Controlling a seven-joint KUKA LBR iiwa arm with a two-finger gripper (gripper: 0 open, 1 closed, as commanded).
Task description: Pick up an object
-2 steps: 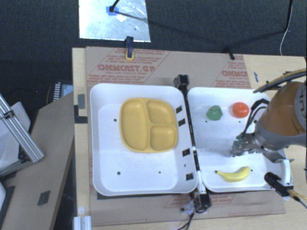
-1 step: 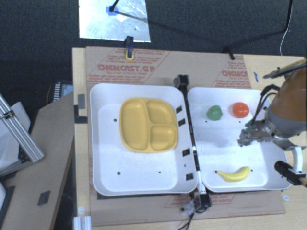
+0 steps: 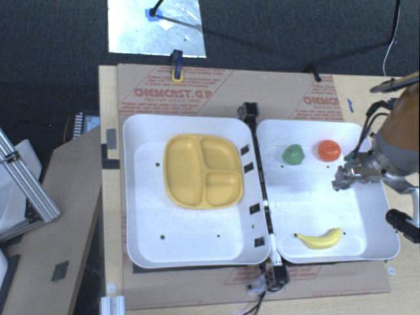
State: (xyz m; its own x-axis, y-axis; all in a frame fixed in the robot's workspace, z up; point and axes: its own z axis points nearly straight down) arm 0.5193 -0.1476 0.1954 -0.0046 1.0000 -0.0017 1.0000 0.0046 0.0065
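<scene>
I see my gripper (image 3: 344,178) by the right bin's (image 3: 308,202) right edge, near the orange ball (image 3: 329,150); jaw state unclear.

Open bin floor (image 3: 308,205) between green ball (image 3: 293,154), tomato (image 3: 329,150) and banana (image 3: 320,239).

Three loose pieces in the right bin (image 3: 374,209)

Green ball (image 3: 293,154) and orange-red ball (image 3: 329,150) side by side near the far wall; yellow banana (image 3: 319,239) (curved, ends turned up) flat by the near edge.
</scene>
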